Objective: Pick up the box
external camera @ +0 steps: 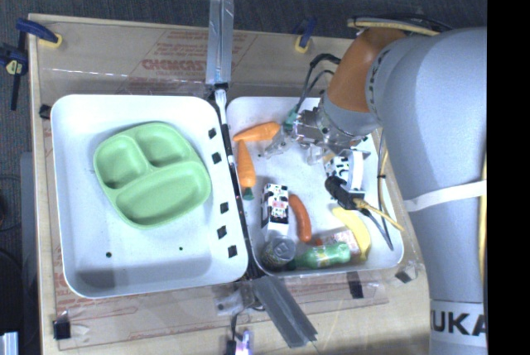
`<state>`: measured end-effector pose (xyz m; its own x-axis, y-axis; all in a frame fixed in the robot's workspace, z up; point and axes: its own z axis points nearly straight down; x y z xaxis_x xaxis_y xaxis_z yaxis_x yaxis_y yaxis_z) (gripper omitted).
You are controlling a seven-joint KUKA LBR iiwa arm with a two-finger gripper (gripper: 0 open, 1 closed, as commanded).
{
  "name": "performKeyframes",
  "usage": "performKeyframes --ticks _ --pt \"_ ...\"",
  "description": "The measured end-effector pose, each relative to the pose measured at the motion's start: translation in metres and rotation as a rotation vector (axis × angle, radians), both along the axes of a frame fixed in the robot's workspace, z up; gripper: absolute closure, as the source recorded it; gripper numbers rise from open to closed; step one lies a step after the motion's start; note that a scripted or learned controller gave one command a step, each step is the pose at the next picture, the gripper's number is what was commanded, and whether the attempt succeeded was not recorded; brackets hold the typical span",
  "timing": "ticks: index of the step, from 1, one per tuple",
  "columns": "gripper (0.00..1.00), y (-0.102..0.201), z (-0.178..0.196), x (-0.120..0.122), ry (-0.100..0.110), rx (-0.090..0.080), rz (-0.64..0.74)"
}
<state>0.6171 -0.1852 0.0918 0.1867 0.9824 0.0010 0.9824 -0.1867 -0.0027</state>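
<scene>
A: My gripper [310,134] hangs low over the far part of the right bin [389,250]. Whether it is parted or shut I cannot tell from this slant; I see nothing in it.

B: Where is the box [276,205]?

A: Below and left of my gripper, nearer the camera, well apart, long axis running away from the camera. A carrot [246,165] lies to its left, a sausage [301,217] just right.

Green divided plate [152,172] in left bin [70,262]; carrots [246,165], banana [354,230] right.
</scene>
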Motion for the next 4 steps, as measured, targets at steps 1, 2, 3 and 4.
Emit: performKeyframes --ticks 1,2,3,4 --pt "1.0 0.001 0.01 0.0 0.003 0.001 0.006" --pt "1.0 -0.021 -0.001 -0.068 0.002 0.0 0.07" --pt "0.0 -0.021 -0.001 -0.068 0.001 0.0 0.07" --pt "0.0 -0.019 -0.001 0.028 0.005 -0.002 0.041"
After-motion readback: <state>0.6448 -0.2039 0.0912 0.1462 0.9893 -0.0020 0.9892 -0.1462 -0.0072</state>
